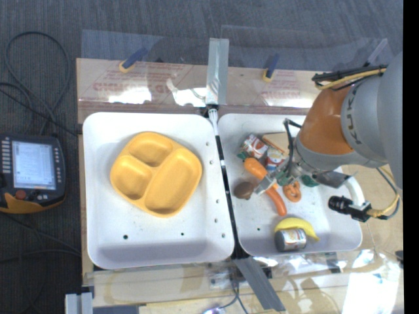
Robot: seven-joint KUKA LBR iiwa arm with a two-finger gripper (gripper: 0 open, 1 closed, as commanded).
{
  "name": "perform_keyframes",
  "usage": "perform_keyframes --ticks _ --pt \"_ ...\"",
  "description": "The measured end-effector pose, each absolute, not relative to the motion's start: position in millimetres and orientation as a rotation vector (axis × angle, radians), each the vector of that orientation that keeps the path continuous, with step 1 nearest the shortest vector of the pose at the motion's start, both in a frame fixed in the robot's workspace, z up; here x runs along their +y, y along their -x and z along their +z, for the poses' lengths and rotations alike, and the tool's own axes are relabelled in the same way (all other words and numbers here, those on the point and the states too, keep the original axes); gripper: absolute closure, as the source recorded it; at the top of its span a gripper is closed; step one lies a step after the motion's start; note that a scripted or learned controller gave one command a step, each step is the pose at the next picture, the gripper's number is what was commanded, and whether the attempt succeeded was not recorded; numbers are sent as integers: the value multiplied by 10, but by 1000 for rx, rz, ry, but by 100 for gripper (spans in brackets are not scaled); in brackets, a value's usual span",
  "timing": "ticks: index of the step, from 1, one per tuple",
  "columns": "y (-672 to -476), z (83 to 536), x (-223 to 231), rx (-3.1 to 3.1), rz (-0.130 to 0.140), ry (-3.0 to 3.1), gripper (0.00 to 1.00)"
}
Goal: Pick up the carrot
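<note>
Hovering my hand [273,183] over the right bin [340,237], I see the carrot [256,169] touching its up-left side, long axis slanting down-right; whether the hand is apart or together I cannot tell.

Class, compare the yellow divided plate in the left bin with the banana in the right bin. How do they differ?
The plate is large, rounded and split into three compartments; the banana is small and curved. The plate lies alone in the left bin; the banana lies against a can by the right bin's near edge. Both are yellow.
</note>
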State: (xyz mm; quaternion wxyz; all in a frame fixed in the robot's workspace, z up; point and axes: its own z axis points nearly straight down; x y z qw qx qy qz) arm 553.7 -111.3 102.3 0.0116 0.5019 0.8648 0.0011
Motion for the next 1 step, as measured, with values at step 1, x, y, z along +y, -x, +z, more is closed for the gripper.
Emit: perform_keyframes --ticks 1 --pt "-5514 1976 -419 2396 1 -2028 100"
